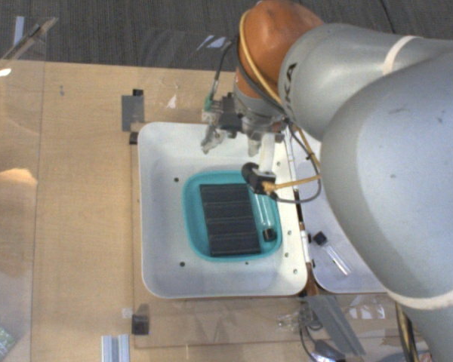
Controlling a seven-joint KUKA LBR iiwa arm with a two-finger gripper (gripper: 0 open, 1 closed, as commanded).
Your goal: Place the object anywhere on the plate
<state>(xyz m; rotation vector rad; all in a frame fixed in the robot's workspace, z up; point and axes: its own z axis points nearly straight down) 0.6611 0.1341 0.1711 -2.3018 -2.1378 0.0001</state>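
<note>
Teal plate (pixel 192 211) in the left white bin (pixel 160 225), with a black ridged slab (pixel 228 217) lying flat on it.
The jaws hang over the bin's upper edge, above centre of the frame, clear of the slab; whether they are apart or together I cannot tell.

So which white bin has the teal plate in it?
The left-hand shallow white bin: the teal rounded plate sits in it; the visible part of the right-hand bin shows none.
</note>
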